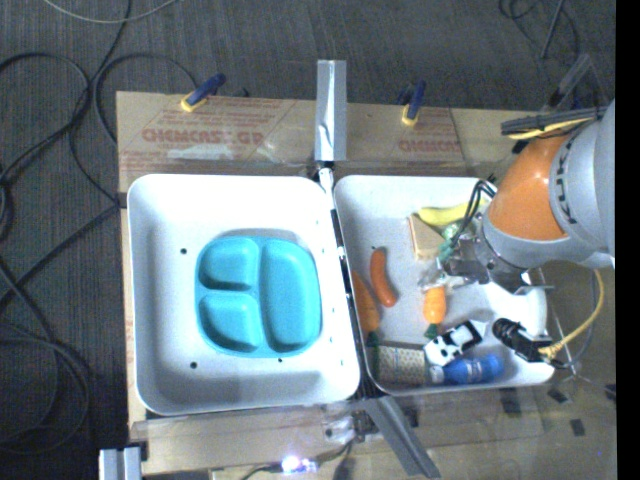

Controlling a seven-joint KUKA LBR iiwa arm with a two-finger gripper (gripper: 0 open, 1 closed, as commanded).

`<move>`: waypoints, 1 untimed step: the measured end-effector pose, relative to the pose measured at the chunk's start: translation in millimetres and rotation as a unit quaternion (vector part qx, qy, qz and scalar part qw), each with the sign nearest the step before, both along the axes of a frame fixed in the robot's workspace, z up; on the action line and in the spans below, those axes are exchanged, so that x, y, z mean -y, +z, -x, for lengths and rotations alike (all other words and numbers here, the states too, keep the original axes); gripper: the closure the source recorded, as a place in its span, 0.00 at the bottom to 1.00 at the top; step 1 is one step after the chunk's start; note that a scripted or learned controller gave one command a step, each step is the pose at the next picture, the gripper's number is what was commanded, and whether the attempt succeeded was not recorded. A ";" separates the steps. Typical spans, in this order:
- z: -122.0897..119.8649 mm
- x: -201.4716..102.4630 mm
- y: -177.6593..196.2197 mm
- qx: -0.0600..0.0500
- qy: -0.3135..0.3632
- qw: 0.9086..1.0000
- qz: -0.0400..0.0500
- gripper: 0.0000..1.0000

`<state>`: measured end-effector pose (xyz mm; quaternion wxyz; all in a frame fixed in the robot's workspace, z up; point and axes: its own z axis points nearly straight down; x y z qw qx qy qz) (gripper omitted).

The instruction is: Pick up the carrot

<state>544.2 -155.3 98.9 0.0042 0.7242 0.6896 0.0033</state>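
Note:
A small orange carrot (434,306) lies near the middle of the right bin (395,193), its upper end tucked under the gripper. The gripper (447,271) hangs low just above and slightly right of that end, and the arm's orange band (530,200) sits behind it. The gripper's own body hides whether it touches the carrot.
A reddish sausage (382,276) and a longer orange piece (366,304) lie left of the carrot. A banana (441,214) and a tan slab (424,236) are behind it. A cow toy (452,342), blue bottle (470,370) and grey block (400,363) are in front. The left bin (160,218) holds a teal divided plate (260,293).

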 end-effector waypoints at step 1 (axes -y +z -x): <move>-11.8 -31.4 90.9 -0.006 -0.046 0.999 0.000 1.00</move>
